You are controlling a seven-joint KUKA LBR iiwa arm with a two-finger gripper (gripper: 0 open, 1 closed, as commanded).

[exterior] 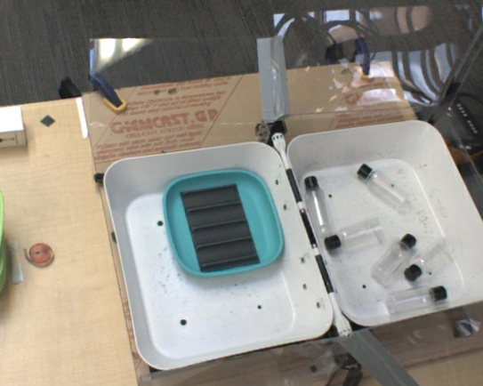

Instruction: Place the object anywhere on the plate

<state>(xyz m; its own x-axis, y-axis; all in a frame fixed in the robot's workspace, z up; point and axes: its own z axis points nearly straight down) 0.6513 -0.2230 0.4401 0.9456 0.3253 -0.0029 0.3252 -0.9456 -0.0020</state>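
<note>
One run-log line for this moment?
plate: left bin, dark insert only | vials: right bin, loose | placement: not yet done

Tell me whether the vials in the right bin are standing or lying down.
Lying down. Each clear vial rests on its side on the floor of the right bin, black caps pointing sideways.

You were looking at a lab or robotics test bench: two shallow white bins (137,275) sat side by side on taped cardboard (176,116), one holding a teal plate (223,222), the other clear black-capped vials (383,186), beside a pale wooden tabletop (58,350).
</note>
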